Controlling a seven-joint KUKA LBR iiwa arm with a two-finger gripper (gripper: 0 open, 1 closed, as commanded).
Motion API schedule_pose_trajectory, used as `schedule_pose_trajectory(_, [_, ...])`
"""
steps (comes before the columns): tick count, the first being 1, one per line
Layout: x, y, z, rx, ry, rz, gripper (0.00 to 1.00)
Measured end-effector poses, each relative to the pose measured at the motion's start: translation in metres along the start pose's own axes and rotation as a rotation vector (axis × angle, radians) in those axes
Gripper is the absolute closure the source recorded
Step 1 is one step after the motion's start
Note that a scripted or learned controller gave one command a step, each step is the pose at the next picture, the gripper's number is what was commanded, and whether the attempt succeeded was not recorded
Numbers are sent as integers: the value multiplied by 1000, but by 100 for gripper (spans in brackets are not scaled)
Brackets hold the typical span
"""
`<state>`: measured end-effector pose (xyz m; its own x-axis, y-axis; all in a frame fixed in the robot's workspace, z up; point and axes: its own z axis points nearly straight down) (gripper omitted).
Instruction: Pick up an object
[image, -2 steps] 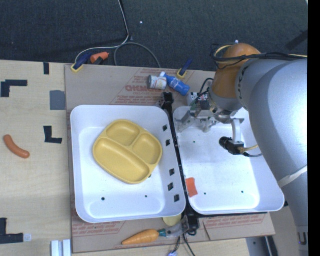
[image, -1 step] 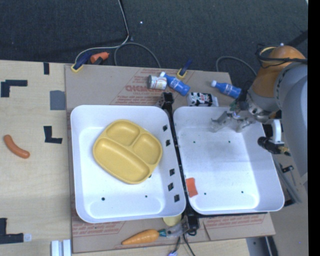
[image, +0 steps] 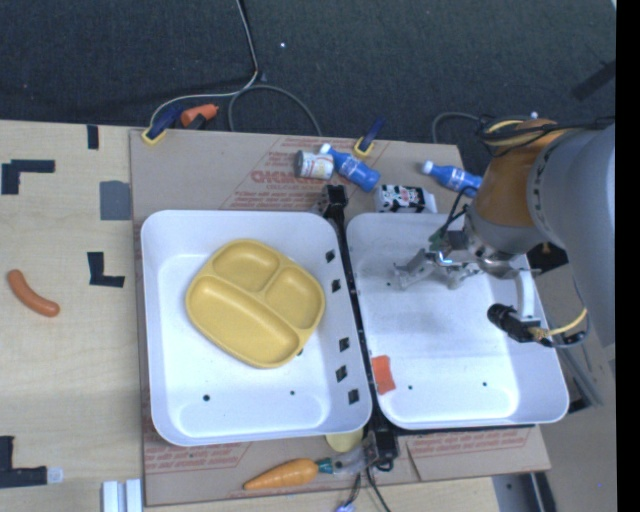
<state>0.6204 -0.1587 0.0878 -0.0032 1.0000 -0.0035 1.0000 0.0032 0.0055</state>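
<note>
A small orange-red block (image: 383, 375) lies in the right bin (image: 500, 395), near its front left corner. A yellow divided plate (image: 257, 300) rests in the middle of the left bin (image: 170, 380). My gripper (image: 408, 272) hangs low over the back left part of the right bin, pointing left, with the grey arm and its orange band (image: 505, 190) behind it to the right. The gripper is well behind the orange-red block and apart from it. Nothing shows in its grasp.
Outside the bins lie a sausage (image: 33, 293) at the far left, a carrot (image: 283, 474) at the front, and blue-and-white bottles (image: 345, 165) and a black-and-white packet (image: 405, 199) along the back. A black cable fitting (image: 512, 322) hangs over the right bin.
</note>
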Motion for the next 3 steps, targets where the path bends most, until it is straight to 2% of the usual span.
schedule_pose_trajectory(1, [59, -57, 0, -1, 0, 0, 0])
schedule_pose_trajectory(2, [109, 12, -104, -9, 4, -5, 0])
schedule_pose_trajectory(3, [110, -64, -97, 12, 4, 5, 0])
